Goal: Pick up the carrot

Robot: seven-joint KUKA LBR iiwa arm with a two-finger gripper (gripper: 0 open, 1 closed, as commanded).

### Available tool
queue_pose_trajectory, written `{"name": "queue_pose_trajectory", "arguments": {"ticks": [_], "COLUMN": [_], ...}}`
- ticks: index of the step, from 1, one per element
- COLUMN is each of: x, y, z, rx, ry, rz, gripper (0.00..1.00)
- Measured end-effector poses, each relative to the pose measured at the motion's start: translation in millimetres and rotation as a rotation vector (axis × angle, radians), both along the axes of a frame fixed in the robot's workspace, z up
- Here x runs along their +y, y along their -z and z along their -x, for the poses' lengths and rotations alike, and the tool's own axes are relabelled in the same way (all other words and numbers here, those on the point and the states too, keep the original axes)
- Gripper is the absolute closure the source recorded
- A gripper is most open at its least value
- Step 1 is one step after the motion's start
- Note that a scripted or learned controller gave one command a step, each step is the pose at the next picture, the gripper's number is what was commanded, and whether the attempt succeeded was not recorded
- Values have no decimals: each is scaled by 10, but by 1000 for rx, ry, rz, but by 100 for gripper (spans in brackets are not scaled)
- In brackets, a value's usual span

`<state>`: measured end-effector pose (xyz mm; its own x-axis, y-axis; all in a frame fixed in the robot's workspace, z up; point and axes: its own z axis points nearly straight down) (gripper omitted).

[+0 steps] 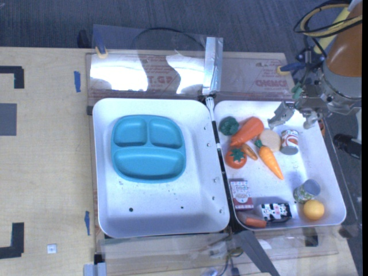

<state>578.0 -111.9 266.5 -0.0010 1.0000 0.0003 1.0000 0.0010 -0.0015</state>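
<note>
Tool (295, 115) spread apart – empty, near bin's (333, 171) far edge, carrot (248, 130) beside.

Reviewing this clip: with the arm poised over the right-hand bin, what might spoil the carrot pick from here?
1. Two carrots lie close together, so the gripper may go for one and nudge the other.
2. The upper carrot is crowded by the broccoli, the tomato and a round beige piece; a descent could catch a neighbour instead.
3. The small can sits just below the gripper and could be knocked over.
</note>
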Motion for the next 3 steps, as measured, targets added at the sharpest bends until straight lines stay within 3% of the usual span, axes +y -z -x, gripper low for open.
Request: {"name": "queue_pose_trajectory", "arguments": {"ticks": [1,2,3], "x": [-445,-205,-141], "y": [-23,824,1792], "z": [-285,83,26], "rx": [-5,7,-7], "ry": [-101,-97,-320], "rz": [3,-2,2], "gripper": [0,0,0]}}
